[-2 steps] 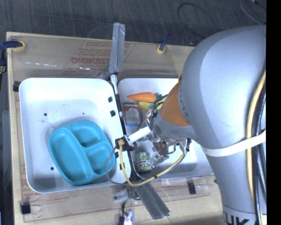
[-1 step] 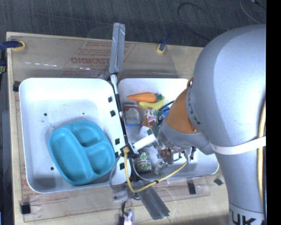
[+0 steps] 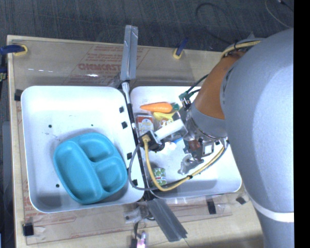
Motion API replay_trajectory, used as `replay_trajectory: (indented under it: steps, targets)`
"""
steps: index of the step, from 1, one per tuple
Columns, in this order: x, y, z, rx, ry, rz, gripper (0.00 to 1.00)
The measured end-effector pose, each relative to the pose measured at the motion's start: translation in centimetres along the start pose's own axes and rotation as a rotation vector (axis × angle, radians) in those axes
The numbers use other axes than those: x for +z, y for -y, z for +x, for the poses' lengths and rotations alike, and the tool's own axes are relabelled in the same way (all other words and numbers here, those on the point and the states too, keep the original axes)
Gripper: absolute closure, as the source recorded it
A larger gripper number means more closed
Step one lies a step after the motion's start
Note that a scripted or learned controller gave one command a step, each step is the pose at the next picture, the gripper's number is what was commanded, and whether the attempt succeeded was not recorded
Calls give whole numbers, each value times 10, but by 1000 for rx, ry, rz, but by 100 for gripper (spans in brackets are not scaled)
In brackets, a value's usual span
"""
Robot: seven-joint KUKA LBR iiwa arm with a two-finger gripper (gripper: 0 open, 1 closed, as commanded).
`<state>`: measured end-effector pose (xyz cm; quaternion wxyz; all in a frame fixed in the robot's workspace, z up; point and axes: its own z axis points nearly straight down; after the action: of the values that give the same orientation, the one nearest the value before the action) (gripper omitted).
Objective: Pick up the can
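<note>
Tray in left bin; carrot at far end of right bin.

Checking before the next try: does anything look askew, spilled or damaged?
Nothing looks spilled or damaged. Only the blue divided tray stands out: it lies at a slant to the walls of the left bin.

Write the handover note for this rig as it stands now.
The gripper is down in the right bin, apart from the can; its grip state is unclear.
The can appears to be the red-brown item by the divider, just below the carrot.
The left bin holds a blue divided tray.
Done: nothing; the can is not picked.
Left: move to the can, grasp, lift.
</note>
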<state>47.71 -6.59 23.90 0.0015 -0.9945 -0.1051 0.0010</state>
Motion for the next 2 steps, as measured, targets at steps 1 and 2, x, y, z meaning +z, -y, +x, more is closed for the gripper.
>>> replay_trajectory:
  steps: [1, 2]
  targets:
    - [35, 79, 16, 0, 4, 0, 0]
    - [49, 146, 49, -39, 1, -2, 0]
